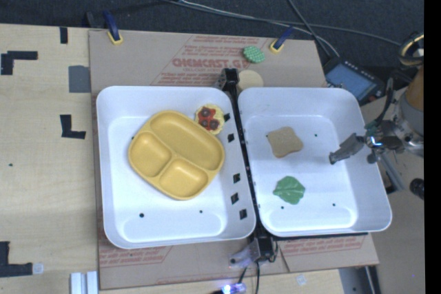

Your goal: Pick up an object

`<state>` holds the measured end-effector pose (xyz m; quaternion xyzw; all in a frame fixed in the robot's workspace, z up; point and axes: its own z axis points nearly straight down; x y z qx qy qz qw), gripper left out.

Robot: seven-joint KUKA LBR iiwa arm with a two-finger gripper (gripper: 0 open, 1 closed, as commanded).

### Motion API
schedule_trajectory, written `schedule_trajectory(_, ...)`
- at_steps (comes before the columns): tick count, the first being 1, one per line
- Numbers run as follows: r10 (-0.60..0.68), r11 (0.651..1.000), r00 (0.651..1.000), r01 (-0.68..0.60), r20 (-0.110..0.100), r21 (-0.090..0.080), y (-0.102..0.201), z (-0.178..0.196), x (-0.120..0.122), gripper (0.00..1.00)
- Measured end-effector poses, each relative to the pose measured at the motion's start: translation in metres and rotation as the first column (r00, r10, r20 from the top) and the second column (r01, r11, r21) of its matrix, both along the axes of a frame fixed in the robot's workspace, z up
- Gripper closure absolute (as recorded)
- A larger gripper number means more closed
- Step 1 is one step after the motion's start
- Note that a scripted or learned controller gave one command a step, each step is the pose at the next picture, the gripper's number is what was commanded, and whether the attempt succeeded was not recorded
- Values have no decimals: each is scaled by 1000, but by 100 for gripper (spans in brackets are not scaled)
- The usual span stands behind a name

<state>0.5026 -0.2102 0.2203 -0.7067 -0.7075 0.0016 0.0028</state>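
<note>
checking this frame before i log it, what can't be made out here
- pincer: small and blurred in the camera view, so open or shut is unclear.
- Arm behind it: cut off by the right edge.
- Small round item beside the yellow divided plate: too small to identify.
- Green item beyond the bins: too small to identify.

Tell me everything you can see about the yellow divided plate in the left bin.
The yellow divided plate looks like smooth plastic, roughly rectangular with rounded corners and a raised rim. Ridges split it into three compartments, all bare. It lies flat, right side up, turned diagonally, in the upper middle of the left bin. A small round red and dark item sits at its upper right corner, touching or nearly so.
</note>
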Motion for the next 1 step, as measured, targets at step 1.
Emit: schedule_trajectory(1, 0, 1000, 1000, 0, -1, 1, 11, -58, -1, 0)
